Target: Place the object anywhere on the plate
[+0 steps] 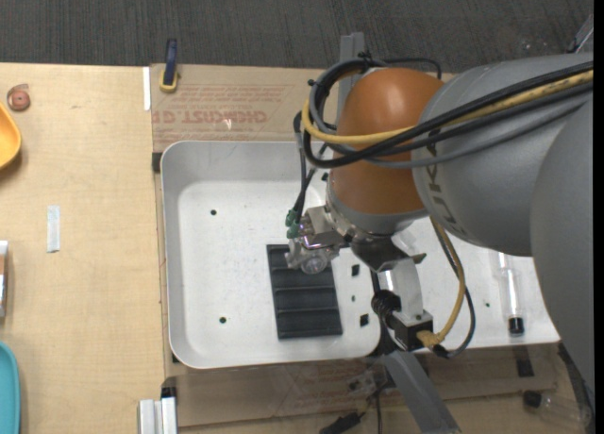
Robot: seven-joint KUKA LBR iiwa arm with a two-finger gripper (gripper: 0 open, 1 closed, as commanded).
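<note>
The bin carried a dark ribbed object near the middle of its near edge. For a clean pick the arm needed to descend square over the object's upper end and centre before closing. The gripper sat at that upper end, touching or just above it; its open or closed state could not be told. Nothing showed as gripped.

bin: white
ribbed block: black
arm: grey, orange band
cables: yellow, black
</note>
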